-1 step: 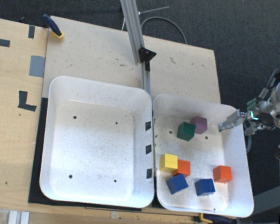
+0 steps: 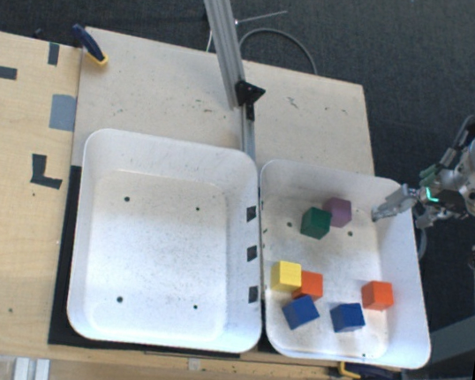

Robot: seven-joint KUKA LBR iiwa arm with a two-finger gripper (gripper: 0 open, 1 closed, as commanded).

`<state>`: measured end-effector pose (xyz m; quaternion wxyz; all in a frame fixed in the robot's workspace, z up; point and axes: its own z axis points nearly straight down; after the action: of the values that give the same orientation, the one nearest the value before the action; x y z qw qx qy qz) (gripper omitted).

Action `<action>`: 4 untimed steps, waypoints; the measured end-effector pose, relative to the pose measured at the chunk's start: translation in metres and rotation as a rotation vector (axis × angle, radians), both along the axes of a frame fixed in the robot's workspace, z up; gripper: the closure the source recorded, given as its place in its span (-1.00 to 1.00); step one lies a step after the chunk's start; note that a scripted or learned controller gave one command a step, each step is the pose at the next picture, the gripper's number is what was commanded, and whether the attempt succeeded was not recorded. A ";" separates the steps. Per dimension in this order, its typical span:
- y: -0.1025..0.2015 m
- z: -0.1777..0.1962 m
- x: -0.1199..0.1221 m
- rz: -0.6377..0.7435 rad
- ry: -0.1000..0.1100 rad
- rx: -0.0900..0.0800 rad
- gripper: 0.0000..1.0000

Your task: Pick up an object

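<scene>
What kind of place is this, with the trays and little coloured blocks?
Probably a robotics test bench in a lab. A robot arm's gripper reaches over two white bins, one holding small blocks such as a green cube, with tape marks on the bench.

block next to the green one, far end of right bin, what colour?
Purple block, touching the green block; seen in the camera view.

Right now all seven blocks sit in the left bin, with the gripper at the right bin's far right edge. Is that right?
Not quite. The camera view shows the blocks, among them the green block and purple block, in the right bin, not the left bin. The count of seven holds, and the gripper is at the right bin's far right edge.
</scene>
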<state>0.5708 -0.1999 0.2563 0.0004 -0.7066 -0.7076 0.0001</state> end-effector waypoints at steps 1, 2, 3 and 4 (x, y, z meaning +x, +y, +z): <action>-0.005 -0.047 -0.006 -0.001 0.005 0.000 -1.00; 0.003 -0.108 -0.012 0.000 0.007 0.001 -1.00; 0.004 -0.162 -0.014 0.000 0.006 0.001 -1.00; 0.005 -0.149 -0.012 0.001 0.002 0.001 1.00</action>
<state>0.5584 -0.1949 0.1073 0.0014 -0.7063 -0.7079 0.0004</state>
